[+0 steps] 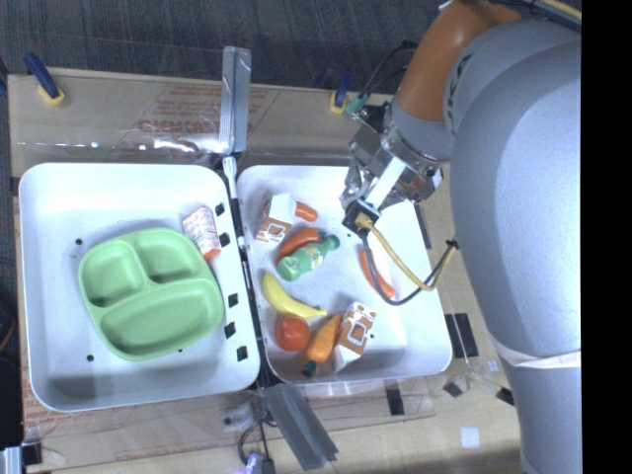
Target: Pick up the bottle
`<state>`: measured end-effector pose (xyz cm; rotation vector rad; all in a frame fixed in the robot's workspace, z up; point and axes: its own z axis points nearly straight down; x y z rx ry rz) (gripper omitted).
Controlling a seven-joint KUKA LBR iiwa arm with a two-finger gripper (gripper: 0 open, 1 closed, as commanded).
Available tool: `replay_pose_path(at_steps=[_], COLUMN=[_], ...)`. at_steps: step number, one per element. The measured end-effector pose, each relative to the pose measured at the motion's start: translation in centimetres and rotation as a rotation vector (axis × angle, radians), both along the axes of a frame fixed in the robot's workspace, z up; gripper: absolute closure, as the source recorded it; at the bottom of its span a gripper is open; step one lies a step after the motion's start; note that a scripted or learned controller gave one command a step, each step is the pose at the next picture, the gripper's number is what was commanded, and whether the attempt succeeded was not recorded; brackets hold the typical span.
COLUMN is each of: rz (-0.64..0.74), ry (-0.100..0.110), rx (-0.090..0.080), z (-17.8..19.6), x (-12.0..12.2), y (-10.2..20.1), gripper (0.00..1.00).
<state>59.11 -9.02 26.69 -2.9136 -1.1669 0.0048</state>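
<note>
A green plastic bottle (pixel 307 257) lies in the right white bin (pixel 420 349), beside a red pepper (pixel 296 239), at eight o'clock from the robot's gripper (pixel 357 208), apart from it.

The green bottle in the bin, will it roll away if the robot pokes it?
Probably a bit. The green bottle lies on its side and looks round, so it may roll. The red pepper touching it might stop it. It looks like smooth plastic, so perhaps light and slippery for the gripper.
</note>
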Motion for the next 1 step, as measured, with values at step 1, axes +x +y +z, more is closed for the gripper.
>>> replay_pose_path(at_steps=[1], rz=[0.0], ry=[0.001], rx=[0.0], z=[-0.03], x=[-0.01], y=[-0.01], gripper=[0.0])
